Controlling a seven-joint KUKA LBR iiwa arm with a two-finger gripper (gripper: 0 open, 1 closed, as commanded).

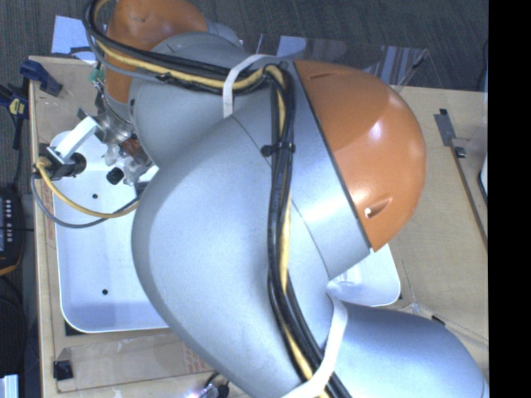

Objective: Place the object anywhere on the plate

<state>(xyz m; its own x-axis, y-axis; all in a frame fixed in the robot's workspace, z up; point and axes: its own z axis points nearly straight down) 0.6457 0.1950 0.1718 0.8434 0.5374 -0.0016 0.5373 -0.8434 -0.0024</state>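
Reaching in from the right of the frame with the arm [249, 247], grey casing and orange band [365, 156] sprawling across the middle of the view and covering most of both bins. Hovering with the hand [116, 152] at upper left, over the far end of the left bin [91, 305]. Trailing a yellow cable [75, 210] in a loop from the wrist area down over that bin's floor; carrying a black cable bundle [278, 222] along the arm.

Trying to read the hand's state: cannot tell whether wide or narrow, the wrist hardware being small and cluttered at this angle. Not seeing anything that could be called held.

Trying to locate the object and the plate: cannot tell where either is. Noting only bare white floor and two small dark specks [105, 291] in the visible part of the left bin; peeking out from under the arm at lower right, just a corner of the right bin [377, 284], with plain bench [431, 222] beyond it.

Judging progress: nothing confirming a placement, nothing confirming a grasp. Treating the task as unfinished, with both pickup and placing on the plate possibly remaining. Flagging low confidence, given the occlusion.
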